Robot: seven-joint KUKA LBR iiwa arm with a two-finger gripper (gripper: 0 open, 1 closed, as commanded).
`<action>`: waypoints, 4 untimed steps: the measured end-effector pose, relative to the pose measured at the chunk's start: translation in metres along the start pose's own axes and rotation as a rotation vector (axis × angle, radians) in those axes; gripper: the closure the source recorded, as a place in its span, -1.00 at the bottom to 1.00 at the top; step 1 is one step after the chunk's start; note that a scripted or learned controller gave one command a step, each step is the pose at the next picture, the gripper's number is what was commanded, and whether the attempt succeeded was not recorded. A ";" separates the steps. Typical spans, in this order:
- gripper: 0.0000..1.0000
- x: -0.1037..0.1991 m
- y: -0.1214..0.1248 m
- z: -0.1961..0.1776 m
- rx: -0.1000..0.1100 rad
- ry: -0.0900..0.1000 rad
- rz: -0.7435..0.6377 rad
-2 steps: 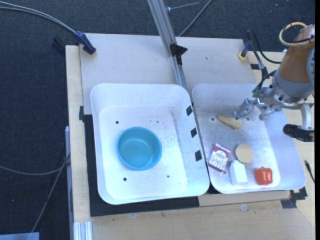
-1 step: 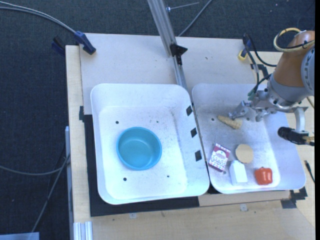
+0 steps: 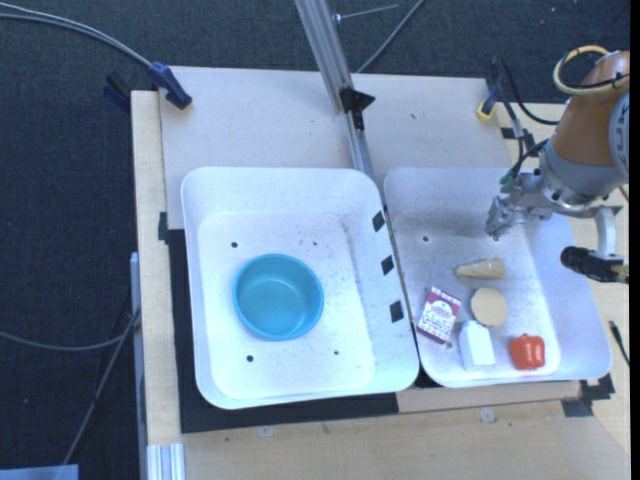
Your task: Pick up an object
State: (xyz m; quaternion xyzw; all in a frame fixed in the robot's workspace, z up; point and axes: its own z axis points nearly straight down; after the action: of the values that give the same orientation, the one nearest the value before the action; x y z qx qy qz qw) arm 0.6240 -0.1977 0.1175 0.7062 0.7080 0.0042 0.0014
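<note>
Gripper (image 3: 497, 223): hung over R bin (image 3: 560, 368), upper part; jaw state can't tell, nothing seen held. R bin contents, lower part: cone (image 3: 481, 268), round biscuit (image 3: 489, 307), pink packet (image 3: 438, 315), white block (image 3: 477, 346), red pepper (image 3: 527, 351). L bin (image 3: 215, 193): blue bowl (image 3: 279, 296).

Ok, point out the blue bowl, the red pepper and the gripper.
blue bowl (image 3: 279, 296), camera view, its inner floor.
red pepper (image 3: 527, 351), camera view, middle of its body.
gripper (image 3: 496, 227), camera view, at its fingertips.
</note>
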 end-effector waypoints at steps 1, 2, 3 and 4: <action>1.00 -0.006 0.008 -0.049 0.002 -0.005 0.001; 1.00 -0.006 0.010 -0.098 -0.002 -0.006 0.000; 1.00 0.052 0.008 -0.108 0.013 0.002 -0.004; 1.00 0.107 -0.002 -0.101 0.020 0.003 -0.003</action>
State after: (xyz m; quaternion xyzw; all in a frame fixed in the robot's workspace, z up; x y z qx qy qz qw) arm 0.6213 -0.0911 0.2191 0.7051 0.7091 -0.0017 -0.0065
